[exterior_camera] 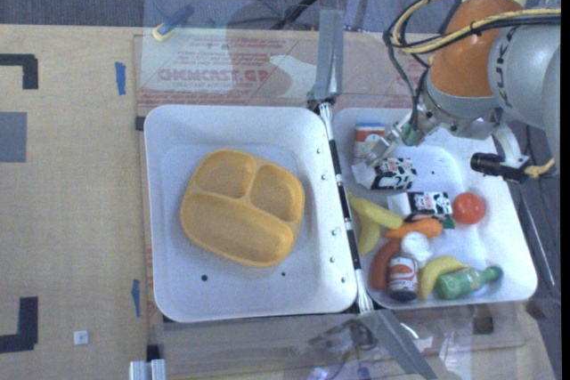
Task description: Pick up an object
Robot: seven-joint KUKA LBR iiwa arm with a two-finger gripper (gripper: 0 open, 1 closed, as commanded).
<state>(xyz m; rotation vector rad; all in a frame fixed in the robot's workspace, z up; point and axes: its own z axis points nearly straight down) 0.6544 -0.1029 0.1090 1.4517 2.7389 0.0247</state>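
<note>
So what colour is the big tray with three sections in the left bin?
Yellow. The tray is plain yellow all over, seen clearly in the camera view against the white left bin.

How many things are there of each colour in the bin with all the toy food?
Yellow: 2, banana, banana
Red: 1, tomato
Orange: 1, carrot
Green: 1, bottle
Black-and-white: 2, carton, carton
Total: 7

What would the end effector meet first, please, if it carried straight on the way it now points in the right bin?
Most likely the black-and-white cow-patterned carton, which lies just beyond the end effector toward the lower left of the right bin. Depth is hard to judge from this slanted view, so it may instead reach the bin floor beside it.
</note>
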